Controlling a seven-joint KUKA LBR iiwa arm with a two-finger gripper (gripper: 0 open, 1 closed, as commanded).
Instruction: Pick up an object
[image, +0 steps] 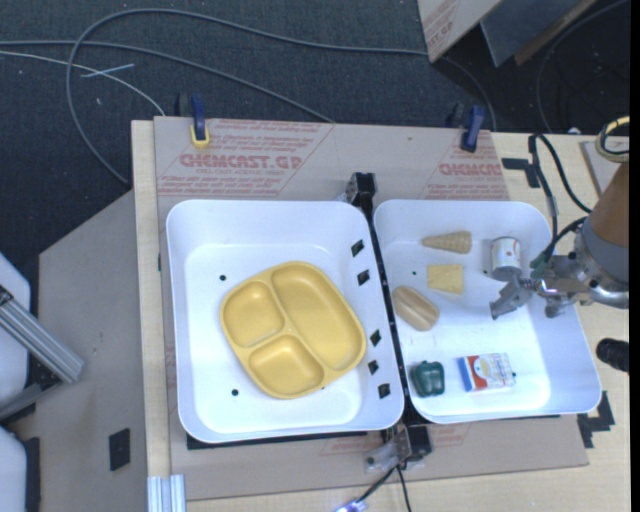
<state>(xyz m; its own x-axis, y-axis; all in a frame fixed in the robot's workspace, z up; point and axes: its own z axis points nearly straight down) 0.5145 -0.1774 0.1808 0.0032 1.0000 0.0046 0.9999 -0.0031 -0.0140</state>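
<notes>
While the hand (512, 298) hovers open and empty in the right bin (560, 395), we're pre-grasp. Nearest target is the small can (503, 254) just beside it; next: align, descend, close.

Bright, even overhead light fills the scene. The two white bins (190, 300) glare almost to washed-out, with soft, faint shadows along their inner walls. The dark floor (80, 110) at far left stays dim. Focus is mildly soft throughout, with fine detail grainy.
</notes>
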